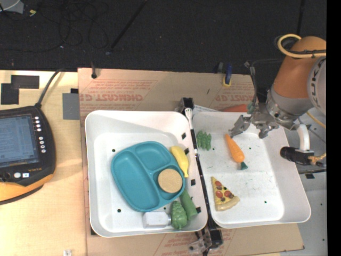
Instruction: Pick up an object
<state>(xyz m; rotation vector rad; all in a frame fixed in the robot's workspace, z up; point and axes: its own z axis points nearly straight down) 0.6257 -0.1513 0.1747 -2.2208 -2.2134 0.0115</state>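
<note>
In the right bin (287,207) lie an orange carrot (234,149) with a green stub, a small green leafy toy (203,140) near the left wall, and a pizza slice (222,194) toward the front. My gripper (249,132) hangs over the bin's back edge, just up and right of the carrot's tip. It is open, with its fingers spread and nothing between them. The left bin (101,143) holds a teal divided plate (139,176) with a round tan disc (170,180) on it, a banana (180,159), a green vegetable (183,210) and a white block (155,219).
A teach pendant with a screen (21,143) lies on the bench at far left. Both bins rest on a brown cardboard sheet (138,89). A divider with black clips (191,143) runs between the bins. Cables lie on the dark cloth at the back.
</note>
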